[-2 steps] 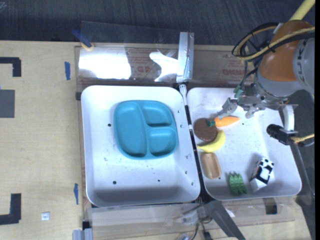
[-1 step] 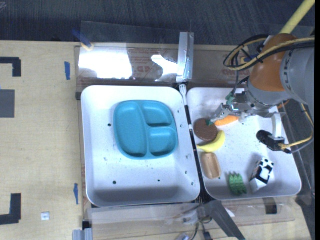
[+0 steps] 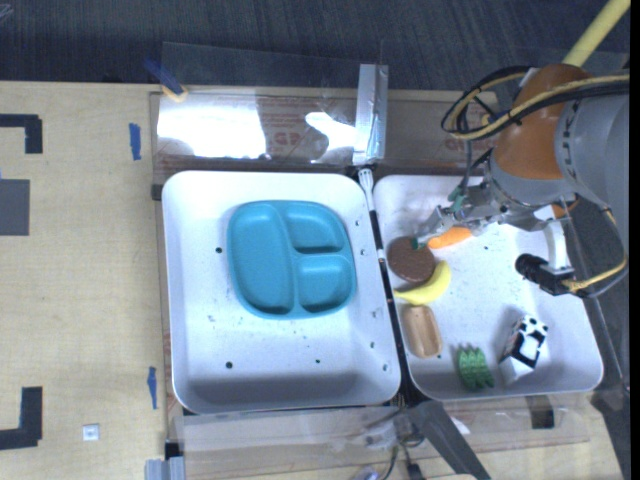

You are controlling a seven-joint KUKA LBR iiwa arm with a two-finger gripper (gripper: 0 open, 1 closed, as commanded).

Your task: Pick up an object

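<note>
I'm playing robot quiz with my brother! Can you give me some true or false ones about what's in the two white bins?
1. The blue plate lies in the left bin. True.
2. The banana is in the left bin. False: it lies in the right bin.
3. The green toy is near the right bin's front edge. True.
4. The brown round thing sits on the blue plate. False: it touches the banana.
</note>
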